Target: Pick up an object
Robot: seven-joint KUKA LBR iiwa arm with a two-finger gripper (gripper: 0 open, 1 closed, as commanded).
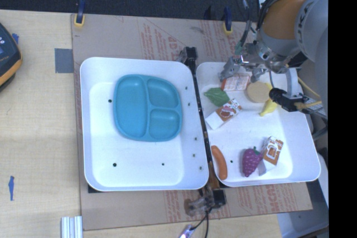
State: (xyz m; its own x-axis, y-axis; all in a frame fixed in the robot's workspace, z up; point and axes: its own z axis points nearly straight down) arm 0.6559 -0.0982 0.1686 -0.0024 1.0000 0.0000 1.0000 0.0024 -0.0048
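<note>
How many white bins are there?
2. The left bin holds a blue plate. The right bin, beside it, holds toy food, with the gripper over its far end.

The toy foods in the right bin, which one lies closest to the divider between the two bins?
The orange hot dog, at the bin's lower left, right against the divider. The purple grapes and green leaf sit farther in.

Bench (39,136) bearing two bins (95,120)
</note>
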